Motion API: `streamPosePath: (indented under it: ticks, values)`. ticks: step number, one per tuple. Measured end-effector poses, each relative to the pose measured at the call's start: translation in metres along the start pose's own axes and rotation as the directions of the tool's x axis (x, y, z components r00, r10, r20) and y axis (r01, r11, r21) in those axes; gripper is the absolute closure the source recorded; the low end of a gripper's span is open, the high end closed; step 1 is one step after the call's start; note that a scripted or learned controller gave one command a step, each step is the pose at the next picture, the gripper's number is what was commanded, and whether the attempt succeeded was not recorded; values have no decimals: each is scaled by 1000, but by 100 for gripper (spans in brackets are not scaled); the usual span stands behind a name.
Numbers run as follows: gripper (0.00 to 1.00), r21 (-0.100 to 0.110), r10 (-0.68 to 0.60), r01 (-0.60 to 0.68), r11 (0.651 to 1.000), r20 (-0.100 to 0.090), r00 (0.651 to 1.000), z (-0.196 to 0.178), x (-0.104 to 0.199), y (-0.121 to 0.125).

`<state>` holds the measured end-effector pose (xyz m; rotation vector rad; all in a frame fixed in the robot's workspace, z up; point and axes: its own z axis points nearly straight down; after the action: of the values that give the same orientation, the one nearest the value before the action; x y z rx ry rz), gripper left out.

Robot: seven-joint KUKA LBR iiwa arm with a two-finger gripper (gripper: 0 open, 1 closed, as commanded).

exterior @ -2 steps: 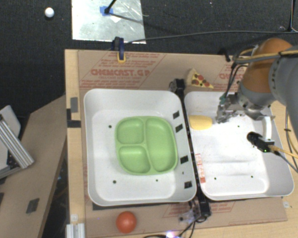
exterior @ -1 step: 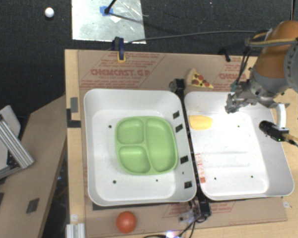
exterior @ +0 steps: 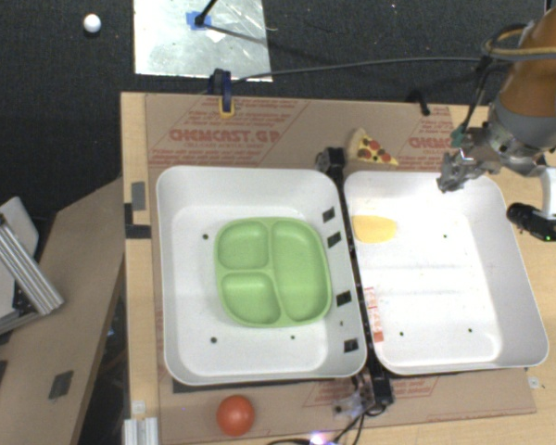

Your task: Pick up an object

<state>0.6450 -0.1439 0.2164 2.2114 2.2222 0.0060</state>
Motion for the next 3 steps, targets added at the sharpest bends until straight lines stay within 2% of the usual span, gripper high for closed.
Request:
streamPosePath:
  ticks: [1,3]
  values:
    - [100,1,-1,1,1000,-1,1000,-45,0,2]
    - [100,6,-5,5,1000,-4,1000,-30,111,13]
